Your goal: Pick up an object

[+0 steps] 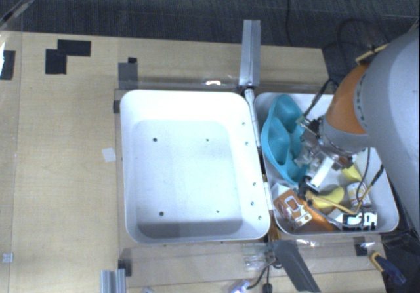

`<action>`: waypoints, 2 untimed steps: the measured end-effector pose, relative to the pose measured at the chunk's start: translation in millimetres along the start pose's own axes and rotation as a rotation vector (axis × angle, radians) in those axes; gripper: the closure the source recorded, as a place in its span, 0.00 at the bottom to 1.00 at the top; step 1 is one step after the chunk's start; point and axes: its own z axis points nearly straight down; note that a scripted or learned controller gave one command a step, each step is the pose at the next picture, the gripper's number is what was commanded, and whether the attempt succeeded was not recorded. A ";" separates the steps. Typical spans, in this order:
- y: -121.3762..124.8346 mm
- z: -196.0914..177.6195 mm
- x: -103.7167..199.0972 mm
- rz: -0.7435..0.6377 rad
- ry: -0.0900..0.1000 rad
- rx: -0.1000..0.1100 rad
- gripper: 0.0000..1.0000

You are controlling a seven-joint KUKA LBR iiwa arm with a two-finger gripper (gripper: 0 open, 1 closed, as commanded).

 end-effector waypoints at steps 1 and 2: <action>82.3 -8.9 -26.4 -0.193 -0.007 0.013 1.00; 65.8 -171.5 -21.6 -0.515 -0.002 0.015 1.00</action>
